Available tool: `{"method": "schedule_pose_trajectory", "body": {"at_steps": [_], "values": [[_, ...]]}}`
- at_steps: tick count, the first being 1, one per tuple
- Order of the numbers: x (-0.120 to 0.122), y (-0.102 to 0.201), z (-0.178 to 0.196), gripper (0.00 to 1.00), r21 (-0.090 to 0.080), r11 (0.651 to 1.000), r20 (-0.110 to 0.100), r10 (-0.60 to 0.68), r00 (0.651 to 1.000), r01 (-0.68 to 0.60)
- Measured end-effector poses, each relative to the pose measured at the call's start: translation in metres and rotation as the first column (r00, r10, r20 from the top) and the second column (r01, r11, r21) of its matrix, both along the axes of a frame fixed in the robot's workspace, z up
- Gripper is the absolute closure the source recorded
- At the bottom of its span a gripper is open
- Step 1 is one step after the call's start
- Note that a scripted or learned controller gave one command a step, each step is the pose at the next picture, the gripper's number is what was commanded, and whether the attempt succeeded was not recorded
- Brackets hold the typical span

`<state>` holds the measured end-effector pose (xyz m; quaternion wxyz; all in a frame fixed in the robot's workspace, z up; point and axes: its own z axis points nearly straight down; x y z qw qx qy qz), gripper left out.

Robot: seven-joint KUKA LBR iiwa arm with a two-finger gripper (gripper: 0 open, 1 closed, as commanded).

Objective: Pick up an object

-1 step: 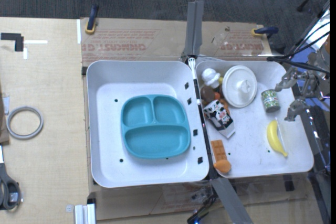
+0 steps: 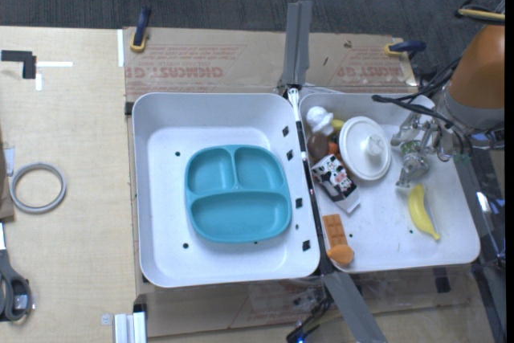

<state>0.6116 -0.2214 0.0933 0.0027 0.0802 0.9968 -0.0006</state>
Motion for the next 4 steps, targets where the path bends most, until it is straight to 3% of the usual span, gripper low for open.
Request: {"method": "schedule_pose_trajectory", "body": {"at_steps": [1, 2, 3, 4], "values": [[-0.062, 0.003, -0.001, 0.0, 0.004, 0.993, -0.003, -0.119, 0.993, 0.119], [-0.06, 0.003, 0.01, 1.0, 0.001, 0.993, 0.002, -0.116, 0.993, 0.116], [-0.06, 0.003, 0.009, 0.0, 0.002, 0.993, 0.001, -0.115, 0.993, 0.115], [-0.1, 0.0, -0.001, 0.0, 0.002, 0.988, -0.004, -0.152, 0.988, 0.152]]}}
